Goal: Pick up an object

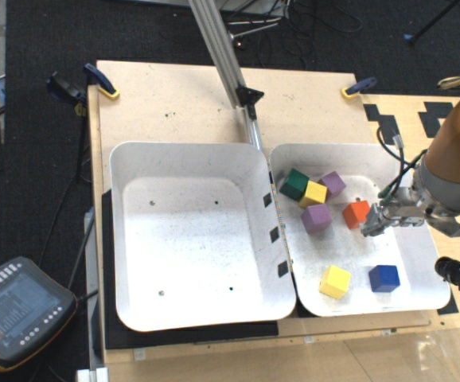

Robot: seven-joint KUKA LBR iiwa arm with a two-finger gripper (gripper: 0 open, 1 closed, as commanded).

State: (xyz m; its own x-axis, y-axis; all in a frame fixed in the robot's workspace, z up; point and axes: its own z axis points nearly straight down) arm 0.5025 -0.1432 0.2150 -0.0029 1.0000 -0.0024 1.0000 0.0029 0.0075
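Orange cube point(356, 212) just left of gripper point(371, 228), touching or nearly. Grip state: cannot tell. Blue cube point(384, 278) below gripper.

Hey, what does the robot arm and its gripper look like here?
The arm shows an orange band above a grey wrist. Thin black cables run along it down to the gripper, a small grey metal unit with dark parts.

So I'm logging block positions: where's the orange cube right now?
The orange cube sits in the right bin, near its middle, just left of the claw, with a purple cube to its left.
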